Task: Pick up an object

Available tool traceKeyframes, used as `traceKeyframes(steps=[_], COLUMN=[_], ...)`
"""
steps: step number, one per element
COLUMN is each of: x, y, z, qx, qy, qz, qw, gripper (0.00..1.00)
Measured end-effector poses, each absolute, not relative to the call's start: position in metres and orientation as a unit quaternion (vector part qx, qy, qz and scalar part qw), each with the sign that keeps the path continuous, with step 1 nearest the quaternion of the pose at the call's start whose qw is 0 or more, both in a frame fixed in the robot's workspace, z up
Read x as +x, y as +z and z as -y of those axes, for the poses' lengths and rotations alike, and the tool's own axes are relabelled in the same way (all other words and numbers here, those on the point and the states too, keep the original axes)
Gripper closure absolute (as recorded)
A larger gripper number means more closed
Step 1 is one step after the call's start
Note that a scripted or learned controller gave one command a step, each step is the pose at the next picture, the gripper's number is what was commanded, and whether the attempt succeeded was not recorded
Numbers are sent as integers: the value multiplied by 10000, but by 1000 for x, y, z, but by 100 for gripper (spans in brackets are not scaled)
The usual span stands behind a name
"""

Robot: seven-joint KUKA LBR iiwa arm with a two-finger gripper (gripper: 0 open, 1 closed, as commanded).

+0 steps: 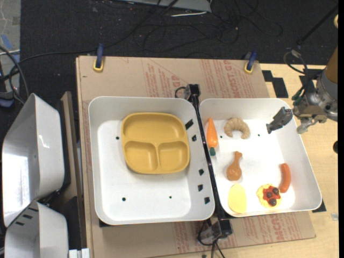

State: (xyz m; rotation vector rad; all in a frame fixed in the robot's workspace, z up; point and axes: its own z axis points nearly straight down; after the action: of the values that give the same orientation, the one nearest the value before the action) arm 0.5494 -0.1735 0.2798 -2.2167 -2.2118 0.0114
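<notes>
The right white bin [301, 160] holds several toy foods: an orange carrot [212, 134] by its left wall, a tan croissant [237, 127], a brown drumstick [234, 166], a red sausage [285, 177], a pale yellow oval piece [237, 198] and a small yellow tart with dark berries [269, 194]. My gripper [293, 121] hovers over the bin's upper right corner, open, with nothing between its fingers. It is well to the right of the croissant and above the sausage.
The left white bin [102, 160] carries a yellow divided plate [156, 143]. Both bins rest on a cardboard sheet [161, 74] held by two clamps. Grey tubs [29, 149] stand off the bench at the left, and cables run across the back.
</notes>
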Motion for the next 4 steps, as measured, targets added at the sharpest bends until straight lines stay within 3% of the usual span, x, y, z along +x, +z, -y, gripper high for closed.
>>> traceKeyframes(steps=[1,4], x=[551,548], y=[286,100], z=[173,170], qx=[-7067,-7078], qy=[3,13], qz=[7075,7064], qw=[-2,20], gripper=[0,0])
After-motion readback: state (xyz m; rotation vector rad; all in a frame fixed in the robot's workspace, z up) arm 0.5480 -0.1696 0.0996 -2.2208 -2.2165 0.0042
